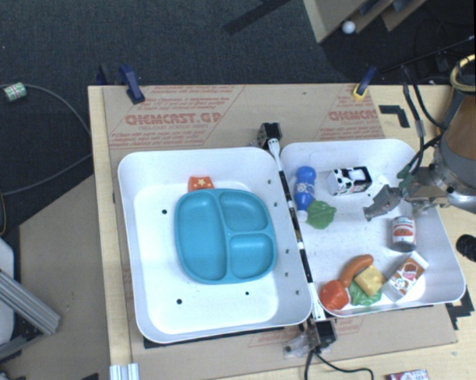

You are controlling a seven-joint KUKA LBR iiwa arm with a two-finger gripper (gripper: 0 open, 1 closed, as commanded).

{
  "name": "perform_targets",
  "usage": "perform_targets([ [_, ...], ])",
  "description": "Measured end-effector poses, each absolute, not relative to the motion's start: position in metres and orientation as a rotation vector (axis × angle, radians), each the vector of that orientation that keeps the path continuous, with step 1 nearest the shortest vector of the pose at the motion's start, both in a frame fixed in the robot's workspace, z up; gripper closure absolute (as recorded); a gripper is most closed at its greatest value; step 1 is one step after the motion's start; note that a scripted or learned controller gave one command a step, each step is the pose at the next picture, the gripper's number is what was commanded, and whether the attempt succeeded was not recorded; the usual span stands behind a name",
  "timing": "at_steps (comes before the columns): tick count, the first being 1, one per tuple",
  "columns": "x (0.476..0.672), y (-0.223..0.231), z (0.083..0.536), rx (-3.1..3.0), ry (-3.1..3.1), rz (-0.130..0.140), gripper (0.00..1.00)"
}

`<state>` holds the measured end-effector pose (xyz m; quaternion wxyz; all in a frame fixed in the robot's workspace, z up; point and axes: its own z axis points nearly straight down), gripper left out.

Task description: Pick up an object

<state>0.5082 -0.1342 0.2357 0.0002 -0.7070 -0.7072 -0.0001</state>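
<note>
My gripper [378, 206] hangs over the middle of the right bin [435, 241], reaching in from the right, with nothing visibly in it. Just up and left of it lies a black-and-white cow toy [351, 180]. A small red-labelled can [403, 232] stands just below and right of it. A green leafy toy [321, 214] and a blue bottle [304, 186] lie to its left, near the divider. Along the bin's front lie an orange carrot [357, 268], a red tomato [334, 295], a yellow-green piece [368, 285] and a small carton [405, 278].
The left bin [146, 227] holds a blue divided plate [224, 234] with a small orange block [199, 183] behind it. The grey arm [459, 150] and its black cables cross the right bin's far right corner. A clamp [269, 133] sits between the bins.
</note>
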Motion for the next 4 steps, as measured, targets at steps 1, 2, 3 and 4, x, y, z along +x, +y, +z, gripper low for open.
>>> perform_targets([
  [1,0.489,-0.133,0.130,-2.221,-2.219,0.002,0.00],
  [2,0.479,-0.101,0.084,-2.219,-2.221,0.001,0.00],
  [3,0.479,-0.101,0.094,-2.222,-2.220,-0.001,1.00],
  [4,0.493,-0.031,0.189,-2.220,-2.223,-0.002,1.00],
])
